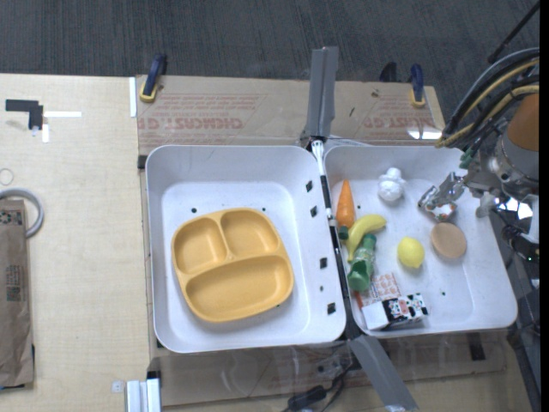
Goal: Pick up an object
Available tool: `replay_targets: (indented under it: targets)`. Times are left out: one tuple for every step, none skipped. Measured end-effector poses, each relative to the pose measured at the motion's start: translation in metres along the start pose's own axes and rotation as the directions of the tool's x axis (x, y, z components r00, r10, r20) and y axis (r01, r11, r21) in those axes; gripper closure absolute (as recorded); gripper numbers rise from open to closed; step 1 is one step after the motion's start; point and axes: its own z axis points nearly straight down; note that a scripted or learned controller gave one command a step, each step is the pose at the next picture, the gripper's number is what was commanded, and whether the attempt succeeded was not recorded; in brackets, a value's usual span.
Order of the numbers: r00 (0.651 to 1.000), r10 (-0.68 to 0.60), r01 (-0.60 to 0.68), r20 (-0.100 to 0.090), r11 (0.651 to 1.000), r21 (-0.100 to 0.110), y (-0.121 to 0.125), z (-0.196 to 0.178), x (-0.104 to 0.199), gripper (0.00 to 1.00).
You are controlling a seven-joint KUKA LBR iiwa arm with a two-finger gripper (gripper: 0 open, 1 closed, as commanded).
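In the right bin (480, 312) lie an orange carrot (344, 202), a yellow banana (366, 227), a green bottle (361, 260), a yellow lemon (411, 252), a white crumpled thing (391, 184), a tan round disc (448, 241) and a small printed box (393, 308). My gripper (438, 197) hangs over the right part of this bin, just above the tan disc, its metal fingers (429, 199) pointing left. Nothing shows between them.
The left bin (163, 230) holds a yellow divided plate (232, 264). A grey divider post (322, 93) stands between the bins at the back. Cardboard (232, 114) with blue clamps lies behind. The arm and cables (506, 84) crowd the right edge.
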Motion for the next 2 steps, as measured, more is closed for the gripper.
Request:
replay_targets:
  targets:
    - [0.992, 0.125, -0.125, 0.001, 0.992, -0.025, 0.018, 0.005, 0.01, 0.0]
    - [0.992, 0.123, -0.123, 0.002, 0.992, 0.003, -0.068, 0.044, 0.013, 0.0]
